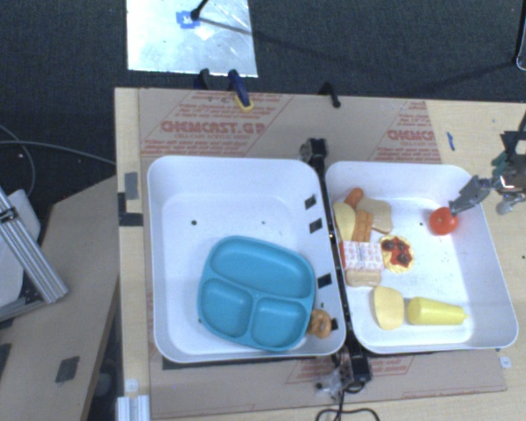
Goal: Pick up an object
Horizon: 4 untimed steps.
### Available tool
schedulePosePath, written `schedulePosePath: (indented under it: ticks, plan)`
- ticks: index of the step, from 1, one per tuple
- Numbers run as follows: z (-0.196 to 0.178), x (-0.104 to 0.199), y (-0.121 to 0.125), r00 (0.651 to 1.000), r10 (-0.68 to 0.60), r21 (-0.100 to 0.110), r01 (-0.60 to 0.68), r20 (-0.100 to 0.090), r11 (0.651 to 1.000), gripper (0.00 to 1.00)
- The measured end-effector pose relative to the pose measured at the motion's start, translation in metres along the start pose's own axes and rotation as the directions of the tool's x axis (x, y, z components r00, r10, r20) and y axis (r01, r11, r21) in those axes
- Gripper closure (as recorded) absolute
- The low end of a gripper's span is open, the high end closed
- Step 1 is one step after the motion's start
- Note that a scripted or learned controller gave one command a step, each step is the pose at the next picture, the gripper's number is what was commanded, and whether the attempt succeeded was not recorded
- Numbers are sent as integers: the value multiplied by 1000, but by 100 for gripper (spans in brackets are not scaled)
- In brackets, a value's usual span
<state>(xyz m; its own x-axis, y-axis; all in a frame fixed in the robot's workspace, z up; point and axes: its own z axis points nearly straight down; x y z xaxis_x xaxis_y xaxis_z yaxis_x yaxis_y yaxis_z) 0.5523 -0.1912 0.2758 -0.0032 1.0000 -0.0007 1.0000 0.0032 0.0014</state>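
**Q:** Looking down at the bench, what do the two containers hold?

**A:** The left shallow white bin (171,191) holds a blue three-compartment plastic plate (256,293), with a small brown pastry-like toy (320,324) just beside its near right corner. The right shallow white bin (500,310) holds a small round red tomato-like ball (443,221) at its far right.

**Q:** What surrounds it?

**A:** Well apart, leftward, toy foods cluster: an orange sausage (353,197), a red-and-white wafer block (362,257), a yellow lemon-shaped piece (435,310).

**Q:** The grey two-finger gripper (463,202)?

**A:** It's at the ball's far right edge; whether it is spread or closed can't be told.
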Motion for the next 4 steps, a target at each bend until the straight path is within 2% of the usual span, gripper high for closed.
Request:
schedulePosePath:
  ticks: [1,2,3,4]
  plan:
    - [135,-4,-32,1000,4,10,-4,-4,1000,0]
    - [194,-16,-68,1000,5,2,-5,-1,1000,0]
    - [180,-15,-65,1000,2,-3,-2,1,1000,100]
    - [170,-16,-64,1000,2,-6,-2,1,1000,100]
